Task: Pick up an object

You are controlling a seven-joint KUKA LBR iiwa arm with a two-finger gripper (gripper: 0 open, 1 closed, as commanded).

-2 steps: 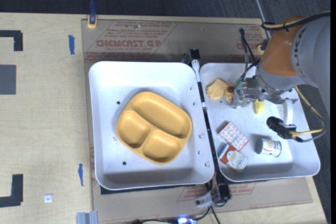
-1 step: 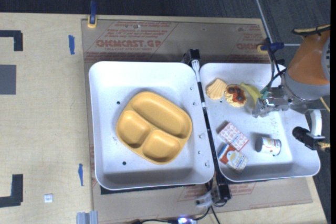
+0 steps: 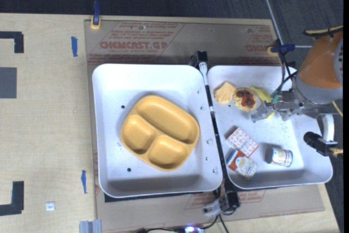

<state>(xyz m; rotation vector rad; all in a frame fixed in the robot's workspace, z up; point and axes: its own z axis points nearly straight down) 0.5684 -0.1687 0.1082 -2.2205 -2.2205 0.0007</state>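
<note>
The right bin (image 3: 313, 172) holds several small items. A tan waffle-like toy (image 3: 224, 92) and a round pizza-like toy (image 3: 245, 99) lie at its back left, with a yellow banana-like piece (image 3: 264, 94) beside them. A red-and-white checkered box (image 3: 242, 141) and a small colourful packet (image 3: 244, 163) lie at the front left. A small white jar (image 3: 280, 157) rests on its side near the front. My gripper (image 3: 265, 110) is low over the bin, just right of the pizza toy and below the yellow piece.
The left bin (image 3: 109, 84) holds a large yellow three-compartment tray (image 3: 159, 131). The grey arm with its orange band (image 3: 322, 65) comes in over the right bin's right side. A black divider (image 3: 210, 112) runs between the bins.
</note>
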